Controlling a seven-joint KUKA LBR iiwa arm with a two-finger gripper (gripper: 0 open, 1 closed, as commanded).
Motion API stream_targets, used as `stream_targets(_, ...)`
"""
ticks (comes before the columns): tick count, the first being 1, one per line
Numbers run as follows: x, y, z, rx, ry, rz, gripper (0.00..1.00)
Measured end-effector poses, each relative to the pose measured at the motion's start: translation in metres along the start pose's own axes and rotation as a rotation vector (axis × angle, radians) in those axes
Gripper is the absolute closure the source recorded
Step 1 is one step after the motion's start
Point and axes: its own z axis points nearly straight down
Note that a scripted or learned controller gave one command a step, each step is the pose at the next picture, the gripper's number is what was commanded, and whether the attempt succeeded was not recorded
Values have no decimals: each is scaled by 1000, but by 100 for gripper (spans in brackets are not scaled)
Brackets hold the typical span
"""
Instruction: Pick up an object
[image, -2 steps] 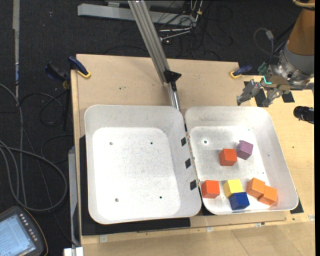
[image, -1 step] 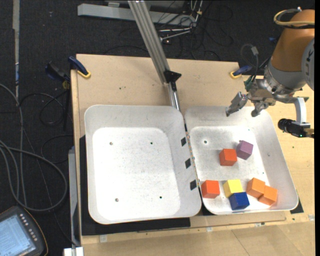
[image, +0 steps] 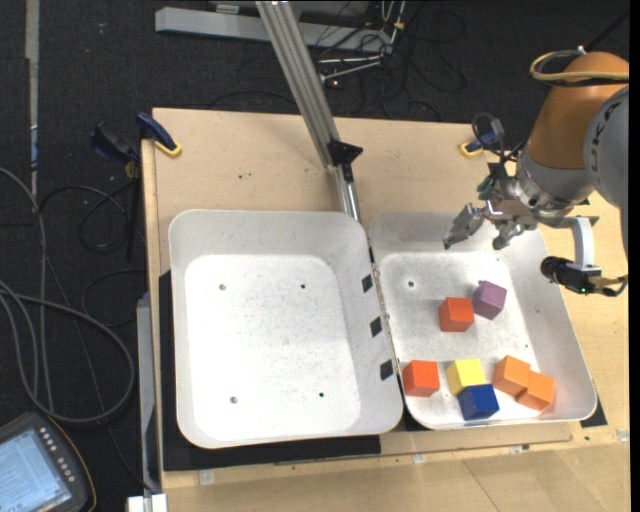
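My gripper (image: 484, 231) hangs over the far edge of the right bin (image: 560, 330), its two fingers spread apart with nothing between them. Below it in the bin lie a purple block (image: 490, 298) and a red-orange block (image: 456, 314). Along the bin's near side sit an orange block (image: 421, 377), a yellow block (image: 465, 374), a blue block (image: 479, 401) and two more orange blocks (image: 525, 382) close together.
The left bin (image: 265, 325) lies beside the right one, joined by a strip with black clips. A slanted metal pole (image: 310, 100) crosses the bench's far side. Clamps sit at the bench's far corners.
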Motion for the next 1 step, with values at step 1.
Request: stream_targets(1, -8, -3, 48, 0, 0, 0, 0)
